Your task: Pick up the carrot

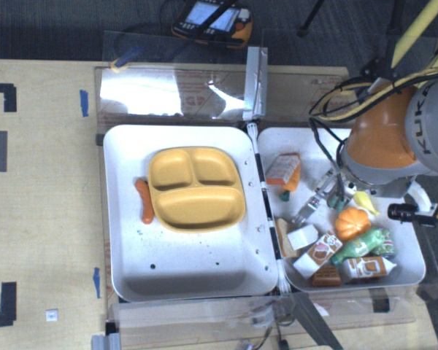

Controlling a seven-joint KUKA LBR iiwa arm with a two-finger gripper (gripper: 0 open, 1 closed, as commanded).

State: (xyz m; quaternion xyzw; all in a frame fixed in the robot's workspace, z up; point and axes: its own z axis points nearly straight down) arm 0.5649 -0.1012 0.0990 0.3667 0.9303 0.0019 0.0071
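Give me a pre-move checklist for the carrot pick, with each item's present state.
1. Carrot located: ok, it lies near the top of the right bin.
2. Carrot free on top: ok, nothing rests on it.
3. Gripper lined up over the carrot: not ok, it sits lower in the bin, beside the white box.
4. Carrot held: not ok, it lies apart from the gripper.
5. Finger state: cannot tell.
6. Nearby clutter: not ok, the pumpkin and cartons crowd the gripper; the sausage and yellow tray are away in the left bin.
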